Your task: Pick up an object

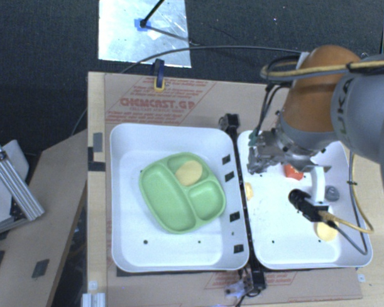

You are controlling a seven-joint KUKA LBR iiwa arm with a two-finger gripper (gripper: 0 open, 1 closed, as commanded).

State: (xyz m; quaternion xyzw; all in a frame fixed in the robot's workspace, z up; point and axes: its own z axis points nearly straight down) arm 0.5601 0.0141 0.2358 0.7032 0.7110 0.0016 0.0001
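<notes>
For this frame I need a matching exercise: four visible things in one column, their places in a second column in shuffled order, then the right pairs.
Things:
1. green divided plate
2. pale yellow piece
3. red object
4. blue clamp

Places:
A. in the right bin, just below the gripper
B. on the brown board's far edge, beyond both bins
C. in the left bin
D. in the plate's top compartment

Pairs: 1-C, 2-D, 3-A, 4-B
</notes>
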